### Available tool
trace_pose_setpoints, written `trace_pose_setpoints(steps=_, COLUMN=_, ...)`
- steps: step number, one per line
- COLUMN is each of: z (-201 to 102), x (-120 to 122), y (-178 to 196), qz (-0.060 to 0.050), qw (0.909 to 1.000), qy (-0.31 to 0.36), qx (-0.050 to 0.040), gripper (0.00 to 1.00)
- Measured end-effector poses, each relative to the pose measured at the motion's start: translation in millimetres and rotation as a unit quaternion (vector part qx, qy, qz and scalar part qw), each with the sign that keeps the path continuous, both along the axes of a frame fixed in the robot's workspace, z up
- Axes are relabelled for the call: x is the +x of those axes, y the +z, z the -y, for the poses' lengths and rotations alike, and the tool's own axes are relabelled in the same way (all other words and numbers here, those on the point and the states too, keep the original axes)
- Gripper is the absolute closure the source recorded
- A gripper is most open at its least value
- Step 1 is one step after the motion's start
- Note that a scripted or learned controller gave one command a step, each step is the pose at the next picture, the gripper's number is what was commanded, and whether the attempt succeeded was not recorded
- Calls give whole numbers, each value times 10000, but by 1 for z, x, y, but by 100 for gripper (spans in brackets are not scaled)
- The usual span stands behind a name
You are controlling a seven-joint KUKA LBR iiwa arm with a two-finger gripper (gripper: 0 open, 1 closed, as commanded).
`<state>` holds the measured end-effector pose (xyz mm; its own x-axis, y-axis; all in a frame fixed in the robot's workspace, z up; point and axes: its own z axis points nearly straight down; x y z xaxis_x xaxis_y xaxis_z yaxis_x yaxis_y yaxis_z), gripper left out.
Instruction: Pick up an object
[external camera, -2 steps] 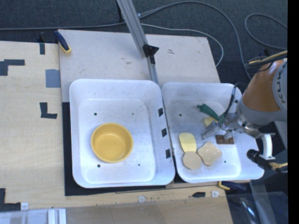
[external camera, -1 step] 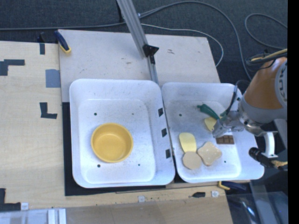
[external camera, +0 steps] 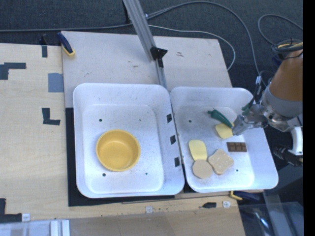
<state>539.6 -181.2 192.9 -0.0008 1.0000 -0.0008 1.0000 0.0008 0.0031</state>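
Your gripper [external camera: 239, 125] sits low in the right bin [external camera: 261, 181], touching the small yellow piece [external camera: 223, 131]; whether it grips or is released, I cannot tell. Nothing is lifted: judge the pick not yet done. The piece lies beside the green tool [external camera: 219, 116], its long axis running upper-left to lower-right.

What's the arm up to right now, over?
Gripper low in the right white bin, beside the small yellow block. Nothing seen held. Green-handled tool lies close behind the block. Yellow bowl sits in the left bin.
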Motion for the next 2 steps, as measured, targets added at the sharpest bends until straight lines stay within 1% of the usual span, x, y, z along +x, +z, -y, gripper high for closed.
trace_pose_setpoints(steps=1, z=0, x=1, y=31, qz=-5, qw=10000, qy=-1, qx=1, gripper=100)
trace_pose_setpoints(steps=2, z=-45, x=-4, y=37, qz=-14, qw=10000, qy=11, qx=8, gripper=100)
